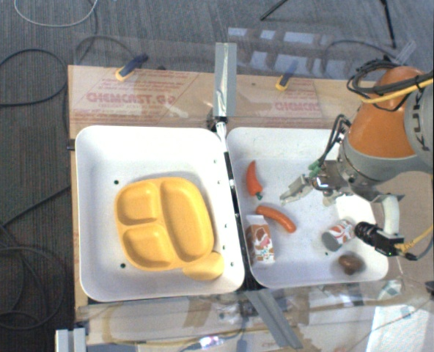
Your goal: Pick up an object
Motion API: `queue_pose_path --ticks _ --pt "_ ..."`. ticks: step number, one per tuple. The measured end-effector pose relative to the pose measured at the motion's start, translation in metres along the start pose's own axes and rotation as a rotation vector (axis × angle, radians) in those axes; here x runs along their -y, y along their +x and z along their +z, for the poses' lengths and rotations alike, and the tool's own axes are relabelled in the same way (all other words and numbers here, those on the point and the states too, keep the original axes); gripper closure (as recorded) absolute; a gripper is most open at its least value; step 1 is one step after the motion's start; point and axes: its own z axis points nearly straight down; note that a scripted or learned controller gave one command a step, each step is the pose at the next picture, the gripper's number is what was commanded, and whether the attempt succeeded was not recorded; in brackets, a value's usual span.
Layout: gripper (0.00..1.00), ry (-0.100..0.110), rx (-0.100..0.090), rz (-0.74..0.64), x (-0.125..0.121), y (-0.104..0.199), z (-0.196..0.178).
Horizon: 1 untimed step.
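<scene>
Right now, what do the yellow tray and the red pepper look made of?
Yellow tray: likely molded plastic, matte to satin; uniform color, rounded compartment walls, soft highlights. Red pepper: probably toy plastic or rubber, smooth with slight sheen, flat saturated red and a green stem tip. Too small to tell which.

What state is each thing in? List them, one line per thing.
Gripper: open, holding nothing, above the right bin floor.
Yellow tray: right side up in the left bin, compartments bare.
Chili pepper: lying flat in the right bin.
Hot dog: lying flat.
Brown packet: lying by the bin's left wall.
Red-and-white can: tipped on its side.
Dark brown lump: resting near the front corner.
</scene>
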Motion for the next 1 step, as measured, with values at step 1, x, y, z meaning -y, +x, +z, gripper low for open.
queue_pose_path --ticks 1 --pt "0.0 -0.017 0.003 -0.027 -0.0268 0.0141 0.1021"
